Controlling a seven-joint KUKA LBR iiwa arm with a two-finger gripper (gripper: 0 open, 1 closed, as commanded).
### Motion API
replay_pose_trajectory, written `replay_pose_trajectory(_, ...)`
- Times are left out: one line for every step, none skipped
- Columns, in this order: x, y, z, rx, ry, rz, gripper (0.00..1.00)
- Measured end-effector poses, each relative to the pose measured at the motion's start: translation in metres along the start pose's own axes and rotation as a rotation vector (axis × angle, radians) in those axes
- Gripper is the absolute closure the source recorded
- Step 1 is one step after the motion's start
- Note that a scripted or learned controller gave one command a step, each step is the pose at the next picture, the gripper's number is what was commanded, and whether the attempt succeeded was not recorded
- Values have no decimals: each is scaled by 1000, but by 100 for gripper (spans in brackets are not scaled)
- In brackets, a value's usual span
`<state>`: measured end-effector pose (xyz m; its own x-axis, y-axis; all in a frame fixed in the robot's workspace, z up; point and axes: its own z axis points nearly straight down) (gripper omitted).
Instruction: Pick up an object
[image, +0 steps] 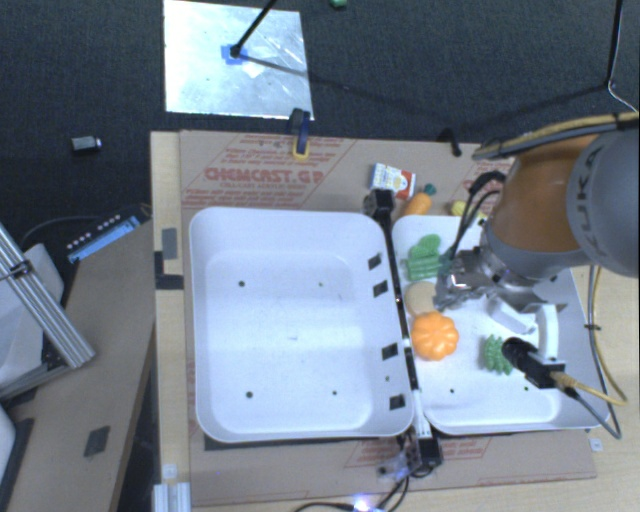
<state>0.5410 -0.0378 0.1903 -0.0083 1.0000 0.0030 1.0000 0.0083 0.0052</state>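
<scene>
Near edge of worktop: cable clump at the seam between the two bins.

Bins: two, white, shallow, side by side, black clips along the shared edge. Left bin bare white floor with a few small dark dots. Right bin carries all the objects and the arm.

Objects in right bin, near to far:
- one small green spiky piece, near the bin's middle, just beside a black part of the arm's end
- one orange pumpkin-like object, against the left wall of that bin, close to the divider
- one pale beige rounded object, touching or just behind the pumpkin's far side
- one green ridged object, farther back, near the far-left corner of the bin

Gripper: low over the bin, metallic end close to the beige object and the green ridged one. Finger gap masked by the wrist; can't tell opening. Can't tell contact with anything. Nothing seen between fingers.

Arm: grey with orange band, in from the right, covering the bin's far-right part.

Beyond the bins, on the cardboard sheet: one small white-and-red carton, one orange carrot-like piece, one small yellow item partly behind cables. One yellow-and-blue clamp at the far cardboard edge.

Farthest: one shiny foil sheet on dark carpet.
</scene>
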Motion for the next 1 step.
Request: replay_pose_trajectory(63, 65, 6, -2, -3, -3, 100)
